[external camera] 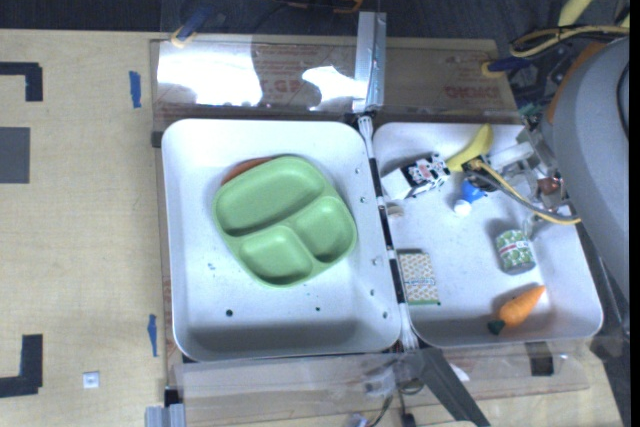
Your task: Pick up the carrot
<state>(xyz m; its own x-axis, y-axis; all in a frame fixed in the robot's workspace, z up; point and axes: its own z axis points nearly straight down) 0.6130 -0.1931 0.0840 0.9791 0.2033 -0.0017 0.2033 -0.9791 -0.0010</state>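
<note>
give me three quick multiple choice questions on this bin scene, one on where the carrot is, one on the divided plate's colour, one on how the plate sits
1. Where does the carrot lie?
A. on the green plate
B. near the front right corner of the right bin
C. on the bench left of both bins

2. What colour is the divided plate?
A. green
B. blue
C. red

3. How does the divided plate sit?
A. standing on edge against the bin wall
B. stacked on the carrot
C. flat in the left bin, compartments facing up

Answers:
1. B, since the orange carrot rests at the near edge of the right bin, below the small green-and-white cup.
2. A, since its whole surface is light green.
3. C, since all three compartments show from above inside the left bin.
</note>
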